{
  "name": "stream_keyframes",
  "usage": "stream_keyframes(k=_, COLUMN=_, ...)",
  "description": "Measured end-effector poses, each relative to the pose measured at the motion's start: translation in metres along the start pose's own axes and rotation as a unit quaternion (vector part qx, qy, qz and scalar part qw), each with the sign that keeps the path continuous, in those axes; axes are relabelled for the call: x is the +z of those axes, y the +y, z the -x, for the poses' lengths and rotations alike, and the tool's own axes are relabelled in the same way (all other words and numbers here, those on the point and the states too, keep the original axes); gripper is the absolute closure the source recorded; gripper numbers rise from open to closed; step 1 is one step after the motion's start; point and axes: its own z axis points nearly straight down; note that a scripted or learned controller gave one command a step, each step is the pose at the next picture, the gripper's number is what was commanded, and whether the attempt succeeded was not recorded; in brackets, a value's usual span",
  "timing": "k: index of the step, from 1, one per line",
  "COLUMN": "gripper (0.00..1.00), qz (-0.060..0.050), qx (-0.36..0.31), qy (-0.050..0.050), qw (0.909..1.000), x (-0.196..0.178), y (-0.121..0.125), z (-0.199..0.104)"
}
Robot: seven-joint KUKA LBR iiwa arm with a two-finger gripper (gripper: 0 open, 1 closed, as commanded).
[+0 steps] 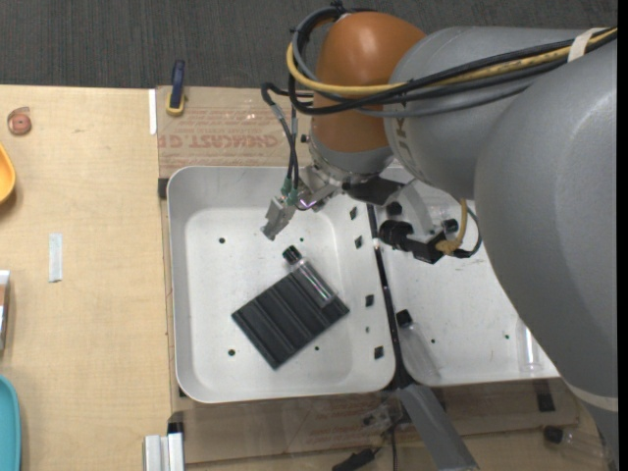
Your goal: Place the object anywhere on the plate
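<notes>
Black ribbed plate [289,319], flat, tilted diagonally, left bin [196,361]

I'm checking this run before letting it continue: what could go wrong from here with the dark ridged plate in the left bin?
The gripper hangs over the left bin, above and apart from the dark ridged plate, with nothing visible between its fingers, so a placement may release nothing. A small clear piece with a black cap lies at the plate's upper edge; a descent there might knock it or shift the plate. The plate lies askew, so an aimed drop may land off it.
</notes>
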Motion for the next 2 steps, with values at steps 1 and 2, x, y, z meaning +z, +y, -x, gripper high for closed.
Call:
stream_keyframes(k=1, gripper=0.00, qz=0.000, qx=0.070, qy=0.000, qw=0.9975, x=-0.0845, y=0.0631, z=0.0048)
stream_keyframes(k=2, gripper=1.00, qz=-0.001, qx=0.070, qy=-0.001, qw=0.9976, x=-0.0923, y=0.0632, z=0.0052)
